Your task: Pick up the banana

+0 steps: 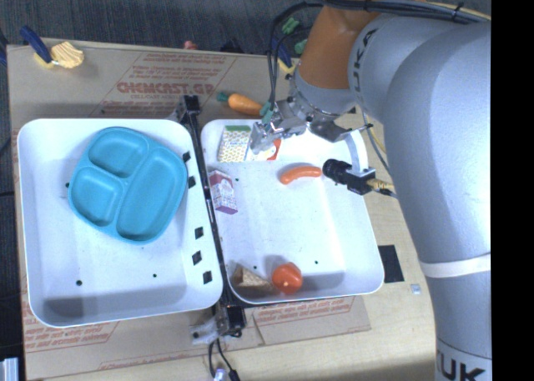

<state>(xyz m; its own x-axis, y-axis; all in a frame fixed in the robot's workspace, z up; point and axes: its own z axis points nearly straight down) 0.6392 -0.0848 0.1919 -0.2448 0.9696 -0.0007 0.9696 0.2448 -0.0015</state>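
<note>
The arm's tool (269, 133) hovers at the right bin's (350, 238) twelve o'clock edge; whether it is open, I cannot tell.

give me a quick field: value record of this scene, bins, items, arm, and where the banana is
left bin: holds a blue divided plate
right bin: holds a small carton, orange sausage-shaped item, tomato-like item, brownish piece, patterned packet
outside bins: carrot-like item on the cardboard behind the right bin
gripper: over the right bin's far edge, beside the packet
banana: cannot identify one with confidence
arm: reaches in from the right
</note>
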